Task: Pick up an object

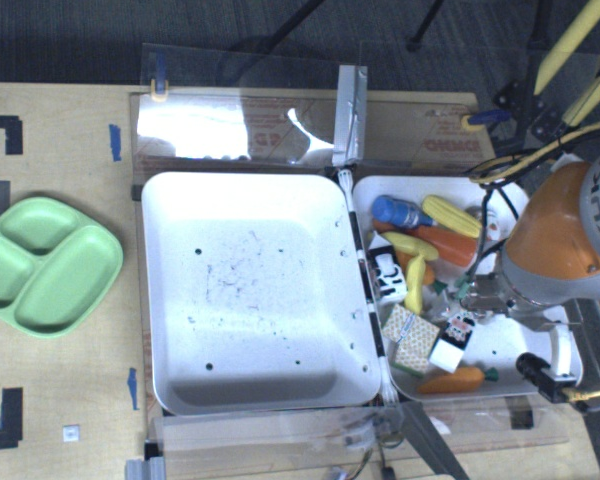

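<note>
Camera view showed your arm [555, 238] low over the right bin [505, 368], above the toy pile [425, 268]; you couldn't tell how the jaws stood.

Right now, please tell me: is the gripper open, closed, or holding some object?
Gripper: low over the cluttered right bin, among the items; whether it is open, closed or holding anything cannot be told from this view.

The arm [560, 233] runs off the right edge and covers part of the right bin [500, 353]; gripper [467, 303] is buried in clutter, fingers unreadable.
</note>
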You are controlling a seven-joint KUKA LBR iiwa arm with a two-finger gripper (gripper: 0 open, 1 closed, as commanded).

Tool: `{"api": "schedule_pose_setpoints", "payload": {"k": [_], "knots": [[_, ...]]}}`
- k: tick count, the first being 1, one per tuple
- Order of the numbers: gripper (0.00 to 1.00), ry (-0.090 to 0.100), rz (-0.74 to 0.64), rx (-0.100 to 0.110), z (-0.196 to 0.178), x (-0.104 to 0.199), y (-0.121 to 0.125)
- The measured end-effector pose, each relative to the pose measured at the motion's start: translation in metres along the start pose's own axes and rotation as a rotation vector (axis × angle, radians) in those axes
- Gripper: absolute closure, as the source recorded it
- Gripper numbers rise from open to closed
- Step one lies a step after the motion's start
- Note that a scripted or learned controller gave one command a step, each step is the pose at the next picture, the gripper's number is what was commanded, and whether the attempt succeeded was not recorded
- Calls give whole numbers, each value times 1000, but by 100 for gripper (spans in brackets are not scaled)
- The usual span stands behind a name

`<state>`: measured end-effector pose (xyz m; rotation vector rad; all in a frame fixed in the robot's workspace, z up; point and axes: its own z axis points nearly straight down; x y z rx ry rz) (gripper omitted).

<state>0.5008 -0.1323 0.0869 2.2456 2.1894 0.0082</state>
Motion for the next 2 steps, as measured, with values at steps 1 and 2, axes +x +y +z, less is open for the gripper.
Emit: {"api": "schedule_pose_setpoints", "payload": {"k": [1,2], "knots": [[100,-3,3,-6,-11,-2,2],[100,-1,113,9,-115,54,38]]}}
